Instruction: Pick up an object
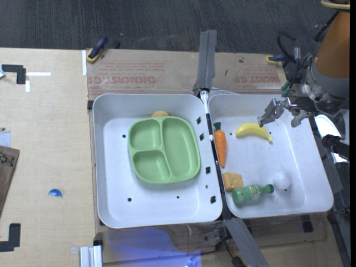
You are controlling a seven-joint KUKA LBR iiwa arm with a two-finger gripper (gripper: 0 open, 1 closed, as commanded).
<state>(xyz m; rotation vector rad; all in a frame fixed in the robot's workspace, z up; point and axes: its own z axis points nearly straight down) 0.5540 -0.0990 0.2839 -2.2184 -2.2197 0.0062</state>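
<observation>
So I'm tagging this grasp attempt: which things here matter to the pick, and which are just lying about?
In play:
gripper
banana
carrot
green bottle
tan block
white ball

Lying about:
green divided plate
blue clip
blue scrap

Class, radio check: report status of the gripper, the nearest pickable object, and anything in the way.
Gripper above right bin, nothing between its fingers. Banana closest, lying just below-left of it. Carrot apart at bin's left wall; no obstruction.

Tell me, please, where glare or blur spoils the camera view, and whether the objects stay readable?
In the camera view, lighting is even; a bluish glare patch sits below the left bin. The banana, carrot and green bottle are sharp; the tool is small and slightly soft.
</observation>
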